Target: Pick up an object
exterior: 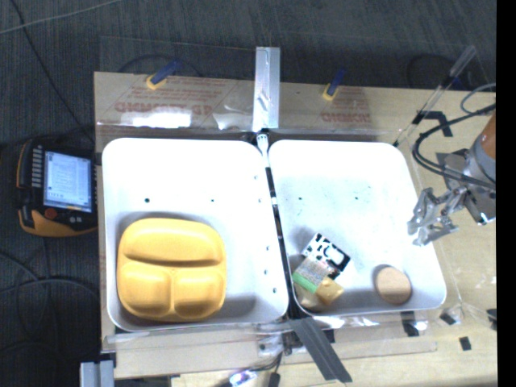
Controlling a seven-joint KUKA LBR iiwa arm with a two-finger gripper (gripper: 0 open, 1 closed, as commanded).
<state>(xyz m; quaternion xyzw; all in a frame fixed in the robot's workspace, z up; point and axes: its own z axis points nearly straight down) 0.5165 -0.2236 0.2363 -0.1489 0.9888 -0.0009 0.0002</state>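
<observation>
We find the pincer [427, 220] at the right edge of the right bin [355, 156], hanging over its rim with the fingers pointing down and to the left. Nothing sits between those fingers, and we cannot tell how far apart they stand. Nearest to it, in the near right corner of that bin, lies a small round tan piece [392, 284]. Further left along the near wall sits a cluster: a black-and-white patterned item [326, 252] resting against a green-labelled packet [308, 276] and a yellowish lump [329, 292]. Across the divider, the left bin [181, 168] holds a large yellow moulded block [171, 266]. We judge the pick not yet begun: every object rests in its bin, so approach, closing and lifting are all left.
</observation>
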